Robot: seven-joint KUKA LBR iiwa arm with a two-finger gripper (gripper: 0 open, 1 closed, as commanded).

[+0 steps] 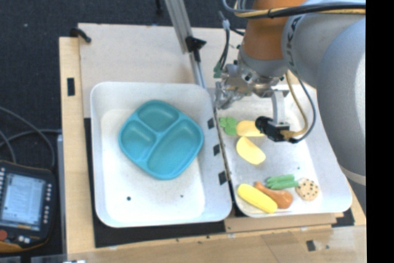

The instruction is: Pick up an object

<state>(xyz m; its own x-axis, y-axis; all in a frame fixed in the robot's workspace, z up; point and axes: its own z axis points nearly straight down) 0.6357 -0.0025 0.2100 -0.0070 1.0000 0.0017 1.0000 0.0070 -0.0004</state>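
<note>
My gripper (225, 99) hangs over the far left corner of the right bin (329, 178), beneath the orange wrist band. Just below it lies a small green piece (229, 126), with a pale yellow piece (248, 128) touching its right side. A larger yellow piece (250, 150) rests a little nearer the front. Along the bin's front lie a yellow banana-like piece (257, 198), an orange carrot shape (278, 196), a green pod (281, 181) and a spotted cookie (307, 189).
A blue divided plate (161, 138) lies in the left bin (111, 200). A slanted metal rail (178, 15) rises behind the bins. A black cable clip (274, 130) dangles from the wrist over the right bin. The grey arm covers the right bin's far right.
</note>
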